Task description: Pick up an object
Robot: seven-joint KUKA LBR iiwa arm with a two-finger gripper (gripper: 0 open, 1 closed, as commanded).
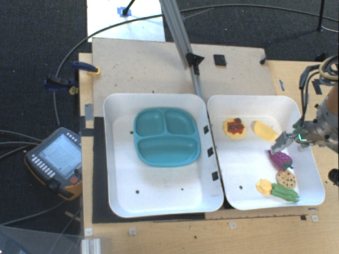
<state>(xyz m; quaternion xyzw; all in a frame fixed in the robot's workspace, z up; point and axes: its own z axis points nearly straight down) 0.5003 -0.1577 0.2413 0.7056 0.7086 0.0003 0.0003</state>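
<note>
Nearest the camera, in the front corner of the right bin [249, 202], lie a green vegetable toy [285, 193], a small yellow piece [264, 186] and a speckled cookie [286, 179], bunched together. Just behind them sits a purple grape toy [280, 158]. The gripper [282, 141] hangs right above the grapes' rear end; whether it is clenched or released cannot be told, as its tips blur together. Farther back lie a yellow wedge [265, 130] and a small pizza toy [234, 127]. The left bin [119, 157] holds a teal divided plate [166, 137]. The arm [323, 126] is cut off at the right edge.
</note>
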